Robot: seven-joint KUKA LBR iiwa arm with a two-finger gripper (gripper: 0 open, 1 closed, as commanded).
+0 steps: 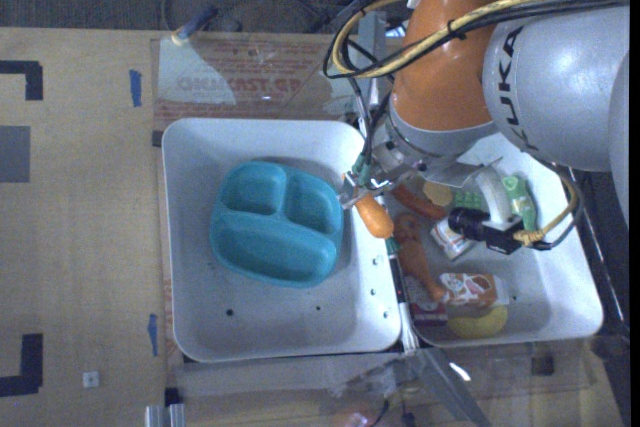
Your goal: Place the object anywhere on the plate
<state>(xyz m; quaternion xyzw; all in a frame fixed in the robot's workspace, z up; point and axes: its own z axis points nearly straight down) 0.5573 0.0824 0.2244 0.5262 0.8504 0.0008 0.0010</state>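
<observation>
Carrot-shaped and orange, the object [375,216] sat pinched between the fingers of the gripper [360,190], tilted, hanging over the seam where the two bins met and just beside the right edge of the plate [275,222]. Nearest the camera's lower edge, the wooden table [80,265] showed black and blue tape marks to the left of the bins. In the right bin [575,300] a yellow banana-like piece [478,323] lay closest to the front wall, with a small printed packet [466,289] touching it from behind and a long brownish-orange piece [414,260] lying alongside the dividing wall. Further back in that bin were a small can [450,237], a reddish sausage-like piece [420,203] and a green and white item [513,198], partly hidden under the arm. The left bin [200,315] held the teal plate, which had three compartments and lay toward the bin's middle and back. Above it all, the grey arm [560,75] with its orange band [445,55] reached in from the right, cables looping around it. Beyond the bins a clear plastic sheet [235,80] lay on the table.
</observation>
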